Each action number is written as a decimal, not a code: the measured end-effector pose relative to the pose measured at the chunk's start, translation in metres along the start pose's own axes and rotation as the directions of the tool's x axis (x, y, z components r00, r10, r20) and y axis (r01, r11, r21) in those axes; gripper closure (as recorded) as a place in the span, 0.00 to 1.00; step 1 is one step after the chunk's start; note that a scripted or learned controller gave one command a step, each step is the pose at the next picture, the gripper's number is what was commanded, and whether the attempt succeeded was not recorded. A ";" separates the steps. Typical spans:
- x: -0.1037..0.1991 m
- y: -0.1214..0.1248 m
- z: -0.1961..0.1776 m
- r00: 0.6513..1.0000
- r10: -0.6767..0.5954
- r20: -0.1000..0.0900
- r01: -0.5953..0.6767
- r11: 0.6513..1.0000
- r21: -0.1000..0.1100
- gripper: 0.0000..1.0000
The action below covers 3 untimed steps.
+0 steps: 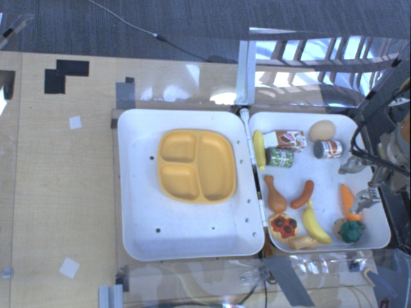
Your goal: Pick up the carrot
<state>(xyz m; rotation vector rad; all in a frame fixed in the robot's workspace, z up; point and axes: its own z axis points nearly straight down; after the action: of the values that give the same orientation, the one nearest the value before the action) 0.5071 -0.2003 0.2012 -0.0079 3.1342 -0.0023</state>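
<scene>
Down at the front of the right white bin (pixel 383 236), a green toy broccoli (pixel 350 230) sits in the corner, and the small orange toy carrot (pixel 347 199) lies just behind it, touching its top. That carrot is the landmark here. Left of the carrot are a yellow toy banana (pixel 314 223), a red-brown toy sausage (pixel 302 194) and a brown toy chicken leg (pixel 275 194). Right beside the carrot hangs the grey metal claw (pixel 366 201), reaching in from the bin's right wall. I cannot tell how wide the claw is open, and nothing shows inside it. Far left of the carrot, in the other white bin (pixel 138 236), rests a yellow plastic plate with three parts (pixel 196 165). So the carrot is not picked up yet; I think the grab and the lift are left to do.
</scene>
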 end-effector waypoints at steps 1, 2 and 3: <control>0.003 -0.005 0.111 0.993 -0.116 0.011 0.116 0.993 0.005 0.00; -0.001 -0.003 0.098 0.992 -0.125 0.021 0.124 0.992 0.009 1.00; 0.006 -0.007 -0.047 0.953 -0.303 0.011 0.303 0.953 0.010 1.00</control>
<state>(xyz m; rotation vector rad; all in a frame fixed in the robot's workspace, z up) 0.5008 -0.2068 0.2482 -0.4868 3.0841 -0.0163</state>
